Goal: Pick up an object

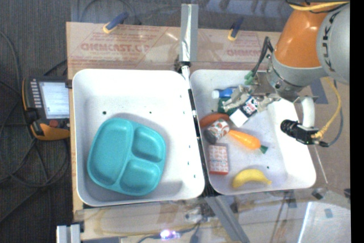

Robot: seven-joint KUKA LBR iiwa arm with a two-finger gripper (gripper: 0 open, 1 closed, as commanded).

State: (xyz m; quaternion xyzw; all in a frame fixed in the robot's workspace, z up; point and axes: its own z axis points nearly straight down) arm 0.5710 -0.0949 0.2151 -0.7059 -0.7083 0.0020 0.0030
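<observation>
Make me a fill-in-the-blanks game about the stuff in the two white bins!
1. The teal divided plate lies in the ____ bin.
2. The banana is colored ____.
3. The carrot lies between the banana and the ____.
4. The plate has ____ compartments.

Missing words: left; yellow; gripper; three

teal divided plate (126, 157), handheld pendant (46, 106)
</observation>
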